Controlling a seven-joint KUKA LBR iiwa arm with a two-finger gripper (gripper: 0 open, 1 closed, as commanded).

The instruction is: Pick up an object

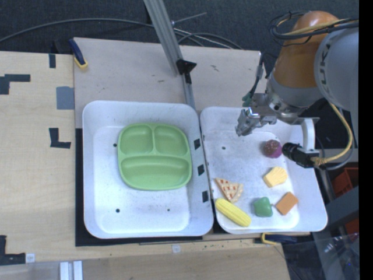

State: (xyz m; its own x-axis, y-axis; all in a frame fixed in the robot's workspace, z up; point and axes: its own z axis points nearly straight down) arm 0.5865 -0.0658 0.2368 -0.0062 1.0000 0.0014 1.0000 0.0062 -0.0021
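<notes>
over the right bin (pixel 224 118), near its back edge, the gripper (pixel 247 123) hangs above bare white floor. nothing sits between its fingers; whether they are wide or narrow i cannot tell, the tips are small and blurred from this angle.

candidate objects all lie in the right bin, toward its front and right: a dark purple round piece (pixel 271 149) just right of and a bit below the gripper, a yellow cheese-like wedge (pixel 275 177) below that, an orange block (pixel 286 203) near the front right corner, a green lump (pixel 262 207) just beside the orange block, a corn cob (pixel 233 212) lying along the front edge, and a waffle-like slice (pixel 229 188) touching or nearly touching the cob. left bin (pixel 93 156) holds a green divided plate (pixel 155 156), well apart from the gripper.

judgement: step in hand looks like approach, no grasp made yet. nearest target is the purple piece; it stands clear of its neighbours, so a short sideways shift then a straight drop should do. it looks round, may roll or squirt out if the fingers close off-centre, so centre over it first. a black connector (pixel 294 153) on the arm's cabling sits right beside it; watch for that. the cheese wedge is a fair fallback, flat sides, apart from others. avoid the corn and waffle pair, too close together and hard by the bin wall.
</notes>
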